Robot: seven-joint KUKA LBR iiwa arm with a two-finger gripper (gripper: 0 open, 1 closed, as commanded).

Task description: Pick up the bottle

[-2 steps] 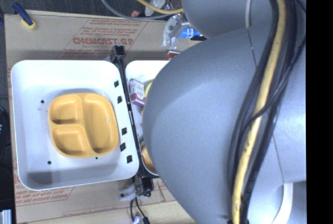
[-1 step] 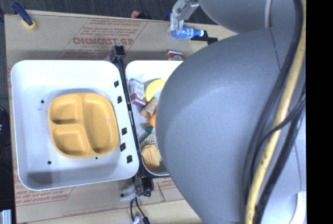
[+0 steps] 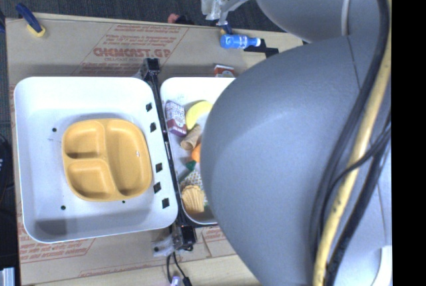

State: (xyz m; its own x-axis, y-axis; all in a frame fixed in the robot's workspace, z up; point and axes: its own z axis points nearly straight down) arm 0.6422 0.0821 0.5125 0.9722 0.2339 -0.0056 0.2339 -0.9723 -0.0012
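The big grey arm (image 3: 293,165) hung over the right bin (image 3: 174,88) and covered most of it, so I could not tell if the pincer was spread or pressed together. What I took for the bottle (image 3: 238,42), small and blue, lay on its side on the cardboard (image 3: 120,45) beyond that bin, outside both bins, with its long axis across the bench.
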